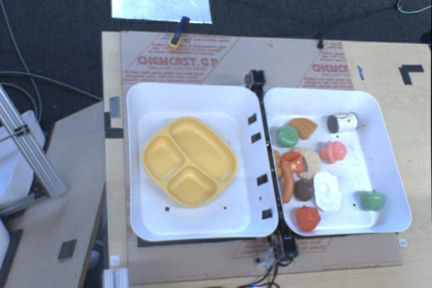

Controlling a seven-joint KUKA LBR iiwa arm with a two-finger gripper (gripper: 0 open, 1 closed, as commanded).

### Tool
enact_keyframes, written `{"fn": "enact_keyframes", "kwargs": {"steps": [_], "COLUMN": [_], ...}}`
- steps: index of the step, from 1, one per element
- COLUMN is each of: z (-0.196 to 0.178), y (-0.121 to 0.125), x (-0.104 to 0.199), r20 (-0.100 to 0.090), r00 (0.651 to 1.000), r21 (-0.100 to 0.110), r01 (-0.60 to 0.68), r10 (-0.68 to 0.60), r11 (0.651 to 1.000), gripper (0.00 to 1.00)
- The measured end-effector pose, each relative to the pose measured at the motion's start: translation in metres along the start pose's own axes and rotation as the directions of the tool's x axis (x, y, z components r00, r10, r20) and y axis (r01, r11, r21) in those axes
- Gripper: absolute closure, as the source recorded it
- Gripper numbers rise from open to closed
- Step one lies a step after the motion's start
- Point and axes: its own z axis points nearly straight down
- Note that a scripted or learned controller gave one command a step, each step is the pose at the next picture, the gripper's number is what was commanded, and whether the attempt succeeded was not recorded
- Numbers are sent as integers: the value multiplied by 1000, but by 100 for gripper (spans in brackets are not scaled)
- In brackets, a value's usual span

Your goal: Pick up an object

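The right bin [385, 145] holds several toy foods: a green round piece [287, 136], a brown cracker-like piece [303, 126], a small white can with a dark end [343, 122], a pink piece [333, 152], a red-orange piece [292, 161] on a tan disc, an orange sausage [288, 185], a dark brown ball [304, 190], a white lump [327, 191], a red tomato-like piece [308, 218] and a green pepper [372, 199]. The left bin [155, 104] holds a yellow divided plate [190, 160].
The bins sit side by side on a cardboard-covered bench [202, 61], joined by a black hinge strip [264, 165]. A yellow-and-blue marker [179, 33] lies at the bench's back edge. A metal frame [27, 145] stands at the left.
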Motion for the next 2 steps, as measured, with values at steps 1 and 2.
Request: {"fn": "enact_keyframes", "kwargs": {"steps": [1, 2], "z": [-11, -11], "y": [0, 0], "x": [-1, -1], "r20": [1, 1], "r00": [1000, 1000], "r21": [-3, -3], "r01": [2, 3], "r10": [-2, -3], "r11": [1000, 1000], "gripper": [100, 0]}}
